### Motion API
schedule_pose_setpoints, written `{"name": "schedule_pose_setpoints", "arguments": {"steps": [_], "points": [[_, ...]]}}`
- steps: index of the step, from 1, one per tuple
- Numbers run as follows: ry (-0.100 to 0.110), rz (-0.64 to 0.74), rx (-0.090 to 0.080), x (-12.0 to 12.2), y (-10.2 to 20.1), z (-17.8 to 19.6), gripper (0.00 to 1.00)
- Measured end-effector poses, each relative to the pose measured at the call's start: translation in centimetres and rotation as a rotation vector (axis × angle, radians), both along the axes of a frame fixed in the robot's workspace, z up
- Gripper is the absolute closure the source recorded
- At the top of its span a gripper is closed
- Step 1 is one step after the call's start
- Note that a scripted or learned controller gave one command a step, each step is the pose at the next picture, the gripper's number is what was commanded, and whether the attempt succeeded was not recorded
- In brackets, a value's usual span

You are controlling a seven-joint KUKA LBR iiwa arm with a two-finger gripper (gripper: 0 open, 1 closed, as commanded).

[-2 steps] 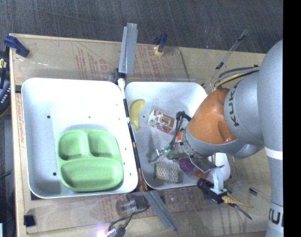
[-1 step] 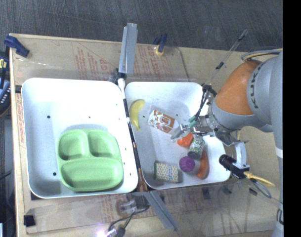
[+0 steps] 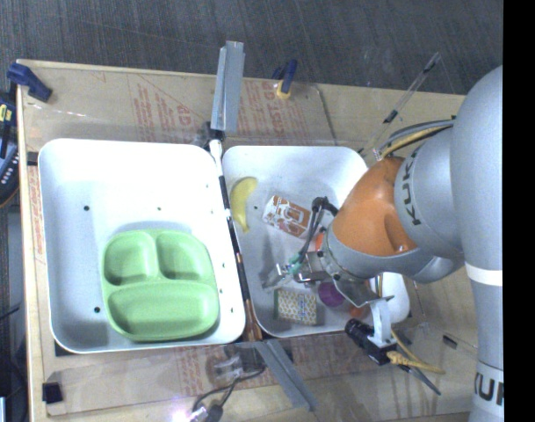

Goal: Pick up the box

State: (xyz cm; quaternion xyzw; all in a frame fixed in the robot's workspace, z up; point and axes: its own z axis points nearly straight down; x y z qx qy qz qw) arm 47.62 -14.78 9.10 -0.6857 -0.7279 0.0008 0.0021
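The box (image 3: 287,215) is a small orange and white carton lying flat in the upper middle of the right bin (image 3: 337,159). My gripper (image 3: 286,272) hangs over the same bin's middle, a little below the box and apart from it. The grey arm with its orange band (image 3: 372,214) comes in from the right and hides the bin's right side.
A yellow banana (image 3: 242,200) lies by the right bin's left wall. A speckled tan block (image 3: 298,306) and a purple item (image 3: 328,295) sit near that bin's front wall, just under the gripper. A green divided tray (image 3: 160,284) lies in the left bin (image 3: 65,236).
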Motion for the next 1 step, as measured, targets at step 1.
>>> {"name": "schedule_pose_setpoints", "arguments": {"steps": [1], "points": [[-0.002, 0.126, -0.001, 5.55, -2.93, 0.08, 0.0]]}}
